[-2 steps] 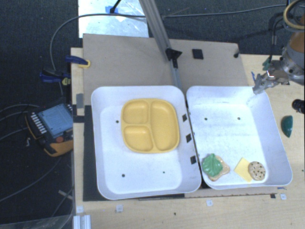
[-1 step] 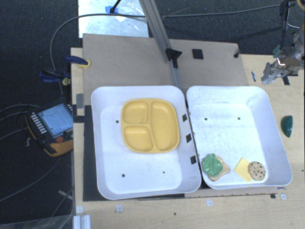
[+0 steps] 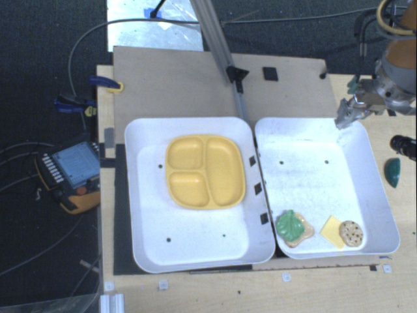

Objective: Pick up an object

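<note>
Claw (image 3: 344, 117) poised at the right bin's (image 3: 313, 168) far corner, grip state unclear, while the flat, light, likely stiff round tan cookie (image 3: 351, 233) near the front wall favours an edge pinch.

The arm (image 3: 399, 64) is grey with an orange band above the wrist, yellowish cable loops at its top, and a metallic silver gripper (image 3: 345, 113).

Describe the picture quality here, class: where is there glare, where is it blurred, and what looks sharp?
In the camera view, the shiny sheet at top left glares white; the gripper at the right bin's far corner is soft and slightly blurred; the yellow plate and the cookie look sharp, evenly lit, with faint shadows.
</note>
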Robot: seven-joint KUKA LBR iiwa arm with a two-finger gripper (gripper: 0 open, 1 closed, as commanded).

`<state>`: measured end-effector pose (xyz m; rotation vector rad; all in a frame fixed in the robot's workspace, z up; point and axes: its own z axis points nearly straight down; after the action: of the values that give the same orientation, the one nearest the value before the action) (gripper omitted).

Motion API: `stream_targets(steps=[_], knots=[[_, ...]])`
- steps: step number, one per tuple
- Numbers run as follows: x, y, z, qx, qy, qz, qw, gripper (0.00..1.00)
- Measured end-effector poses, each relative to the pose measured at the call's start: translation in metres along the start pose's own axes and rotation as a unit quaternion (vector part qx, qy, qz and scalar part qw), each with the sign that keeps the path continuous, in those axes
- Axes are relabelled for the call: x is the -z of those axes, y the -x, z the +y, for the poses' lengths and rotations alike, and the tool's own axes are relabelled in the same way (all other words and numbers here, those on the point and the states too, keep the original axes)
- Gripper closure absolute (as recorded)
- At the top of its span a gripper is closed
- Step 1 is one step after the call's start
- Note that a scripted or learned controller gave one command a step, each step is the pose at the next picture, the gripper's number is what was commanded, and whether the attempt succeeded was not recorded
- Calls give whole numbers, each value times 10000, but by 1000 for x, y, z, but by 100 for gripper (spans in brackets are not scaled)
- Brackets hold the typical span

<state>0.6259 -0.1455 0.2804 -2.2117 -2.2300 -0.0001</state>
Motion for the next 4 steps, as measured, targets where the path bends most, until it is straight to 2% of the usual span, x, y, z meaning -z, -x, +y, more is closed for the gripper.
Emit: stream_targets(steps=[1,2,4], knots=[[1,-55,-17,9,10,4,10000,100],[-18,-106,-39,7,-3,4,10000,100],[-25,-205,-58,11,-1,7,10000,100]])
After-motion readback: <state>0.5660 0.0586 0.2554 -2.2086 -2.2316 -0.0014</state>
